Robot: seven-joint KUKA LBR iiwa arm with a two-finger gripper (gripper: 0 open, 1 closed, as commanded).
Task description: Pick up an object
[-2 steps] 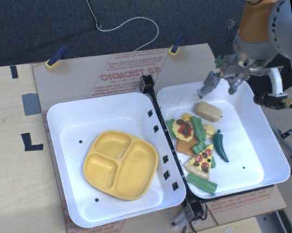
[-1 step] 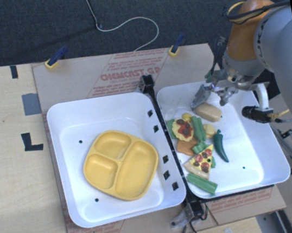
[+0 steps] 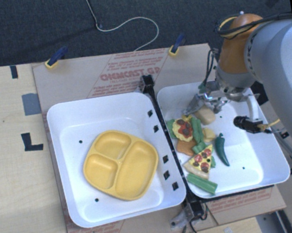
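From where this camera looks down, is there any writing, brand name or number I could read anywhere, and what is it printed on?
"CHEMCAST GP": red print, upside down in this view, on the brown cardboard sheet behind the left bin; my best reading, as it is blurred.
Smaller red lines around that word: too small and blurred to read.
Red print on the cardboard strip in front of the bins: too faint to read.
Black marks on the wooden bench: plain shapes, not letters.

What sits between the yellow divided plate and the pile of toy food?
In the camera view, the bins' adjoining walls, with black clips, separate the yellow plate from the toy food.
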